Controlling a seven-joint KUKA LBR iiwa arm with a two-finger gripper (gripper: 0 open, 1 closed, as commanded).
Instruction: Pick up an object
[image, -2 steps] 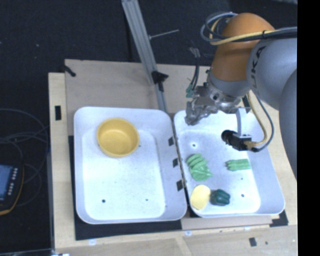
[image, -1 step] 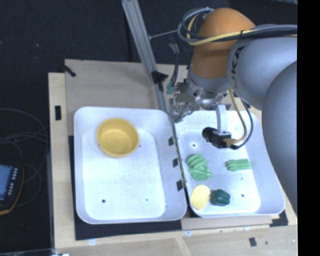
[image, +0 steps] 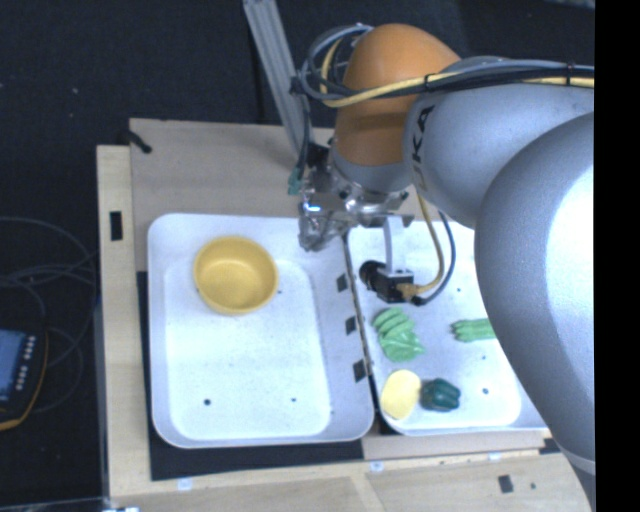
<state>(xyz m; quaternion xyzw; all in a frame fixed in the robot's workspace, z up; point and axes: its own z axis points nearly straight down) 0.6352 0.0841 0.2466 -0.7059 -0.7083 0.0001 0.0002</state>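
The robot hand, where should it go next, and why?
Probably sideways and down toward the light green toy in the right bin. The hand sits above the divide between the bins, with nothing seen in it, and that toy lies close by.

The arm (image: 530, 190) is built of large, smooth, rounded casings in a light metallic grey, with soft highlights along their curves. Above the wrist sits a bulbous orange band (image: 385, 75), glossy and dome-shaped. Dark lettering is partly visible on the grey shell just beside the orange section. A yellow cable (image: 430, 85) runs across the orange part alongside black cables, which coil into a loop at the top. Below the orange band the wrist narrows into a cluster of silvery metal fittings and brackets, the gripper (image: 320, 225). A black cable (image: 440, 255) hangs in a loop to a small black connector block (image: 388, 280).
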